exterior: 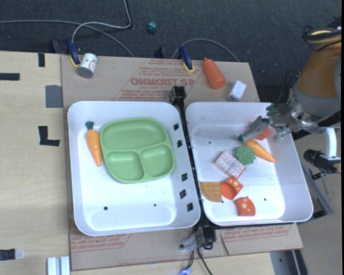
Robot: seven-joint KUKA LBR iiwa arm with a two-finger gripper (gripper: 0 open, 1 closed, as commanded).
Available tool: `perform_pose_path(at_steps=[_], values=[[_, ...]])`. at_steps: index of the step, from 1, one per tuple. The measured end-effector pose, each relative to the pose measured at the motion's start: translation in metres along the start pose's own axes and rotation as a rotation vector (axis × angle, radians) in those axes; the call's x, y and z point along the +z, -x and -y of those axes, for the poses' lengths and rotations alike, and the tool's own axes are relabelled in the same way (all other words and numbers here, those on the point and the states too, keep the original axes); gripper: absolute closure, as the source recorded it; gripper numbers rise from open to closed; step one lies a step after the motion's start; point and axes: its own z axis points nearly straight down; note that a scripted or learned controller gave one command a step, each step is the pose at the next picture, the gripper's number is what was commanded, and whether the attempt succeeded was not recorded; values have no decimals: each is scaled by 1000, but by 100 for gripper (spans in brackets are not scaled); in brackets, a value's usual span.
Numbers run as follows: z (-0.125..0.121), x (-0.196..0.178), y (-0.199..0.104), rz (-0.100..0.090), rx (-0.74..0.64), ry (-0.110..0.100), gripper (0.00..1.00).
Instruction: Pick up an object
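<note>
The end effector [253, 132] hangs by the right bin's [292, 211] far-right corner, fingers spread fairly wide and holding nothing, with the carrot [260, 151] just below it, long axis slanting toward the bin's right wall.

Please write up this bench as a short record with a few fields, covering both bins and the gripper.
left bin: green divided plate, toy carrot beside its left edge
right bin: toy carrot, green piece, patterned card, waffle, two red pieces
gripper: low over right bin's far side, near a red piece
</note>
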Motion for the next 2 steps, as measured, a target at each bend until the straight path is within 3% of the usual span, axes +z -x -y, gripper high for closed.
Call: perform_pose_path(at_steps=[1,2], values=[[-19,116,-14,1,-1,6,0],[-60,116,-59,16,7,6,0]])
